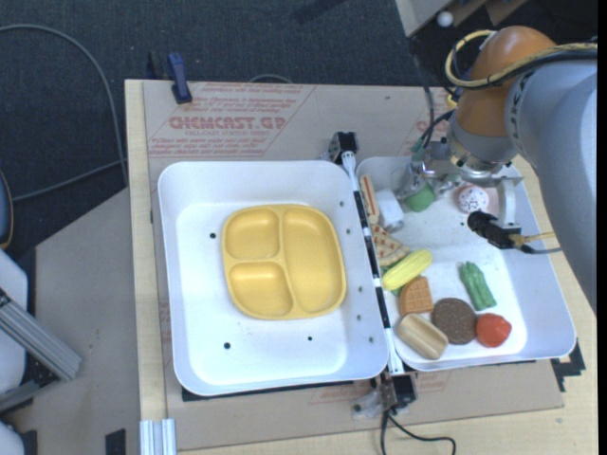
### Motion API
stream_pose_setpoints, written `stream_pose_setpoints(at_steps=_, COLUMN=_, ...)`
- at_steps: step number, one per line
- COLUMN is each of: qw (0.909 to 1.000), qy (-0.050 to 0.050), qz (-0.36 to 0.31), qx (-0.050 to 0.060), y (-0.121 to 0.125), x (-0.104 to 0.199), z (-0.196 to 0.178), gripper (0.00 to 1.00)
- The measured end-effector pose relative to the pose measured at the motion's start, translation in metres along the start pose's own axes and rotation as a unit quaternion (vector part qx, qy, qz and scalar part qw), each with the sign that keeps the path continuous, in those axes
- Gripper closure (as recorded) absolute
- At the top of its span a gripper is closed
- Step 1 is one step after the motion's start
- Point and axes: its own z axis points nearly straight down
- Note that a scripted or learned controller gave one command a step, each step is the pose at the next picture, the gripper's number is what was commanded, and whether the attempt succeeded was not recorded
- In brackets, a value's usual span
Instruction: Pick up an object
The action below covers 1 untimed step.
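Two white bins (180,254) sit side by side on the desk; toy foods lie in the right one. At its far end the tool (424,186) hovers over a small green piece (418,197). I cannot tell how the tool is set. That piece looks light, stiff and smooth, likely slippery; grip it across its narrow middle.

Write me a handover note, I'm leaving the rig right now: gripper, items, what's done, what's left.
Gripper: low over the far end of the right bin, next to a small green item; grasp unconfirmed.
Items: corn, green vegetable, tomato, brown patty and bun lie in the right bin. The yellow tray sits in the left bin.
Done: nothing visibly lifted.
Left: grasp and lift one item.
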Motion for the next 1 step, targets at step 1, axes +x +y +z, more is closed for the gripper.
stream_pose_setpoints(at_steps=1, qw=1.0000, qy=0.003, qz=0.000, qx=0.003, y=-0.0485, x=0.0821, z=-0.0904, gripper=1.00)
